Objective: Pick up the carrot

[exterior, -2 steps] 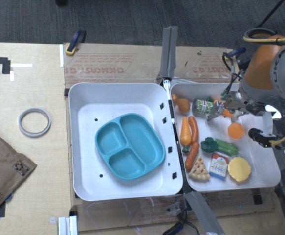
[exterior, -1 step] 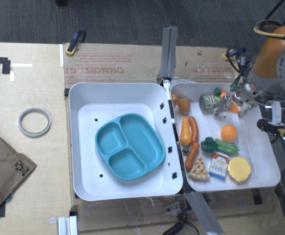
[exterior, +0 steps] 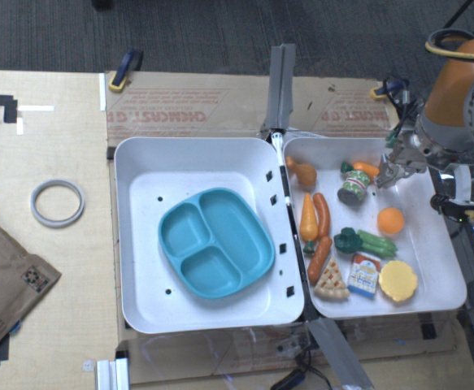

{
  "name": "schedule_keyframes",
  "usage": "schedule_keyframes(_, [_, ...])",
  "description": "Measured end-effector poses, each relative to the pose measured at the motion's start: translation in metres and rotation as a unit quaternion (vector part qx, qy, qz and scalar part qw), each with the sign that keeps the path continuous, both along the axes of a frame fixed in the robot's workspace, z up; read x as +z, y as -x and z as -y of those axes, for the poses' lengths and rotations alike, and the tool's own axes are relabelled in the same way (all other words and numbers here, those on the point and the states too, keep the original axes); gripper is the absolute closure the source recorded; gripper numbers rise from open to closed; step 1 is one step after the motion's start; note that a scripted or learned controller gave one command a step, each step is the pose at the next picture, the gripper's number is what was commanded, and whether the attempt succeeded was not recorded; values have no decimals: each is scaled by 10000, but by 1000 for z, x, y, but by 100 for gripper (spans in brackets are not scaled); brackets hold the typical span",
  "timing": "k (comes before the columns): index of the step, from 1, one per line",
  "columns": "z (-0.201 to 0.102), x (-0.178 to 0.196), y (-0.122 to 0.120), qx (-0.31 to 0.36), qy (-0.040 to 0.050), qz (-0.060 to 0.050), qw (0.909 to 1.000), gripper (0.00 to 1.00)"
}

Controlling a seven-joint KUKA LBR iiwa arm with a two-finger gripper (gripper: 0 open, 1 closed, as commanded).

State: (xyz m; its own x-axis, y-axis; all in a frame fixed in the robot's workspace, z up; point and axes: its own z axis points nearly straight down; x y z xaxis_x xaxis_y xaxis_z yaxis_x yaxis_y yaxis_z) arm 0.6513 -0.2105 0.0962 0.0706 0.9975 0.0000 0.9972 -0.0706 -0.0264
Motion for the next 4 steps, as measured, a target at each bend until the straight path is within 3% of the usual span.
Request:
schedule_keyframes(1, [-1, 0, 0, 6, -12, -3, 10000, 0])
schedule_keyframes(2, [-1, 8, -1, 23, 1, -6, 10000, 100])
schedule_keyframes(3, [-1, 8, -1, 23, 1, -7, 10000, 0])
schedule_keyframes(4, [-1, 17, -1, 39, 12, -8, 10000, 100])
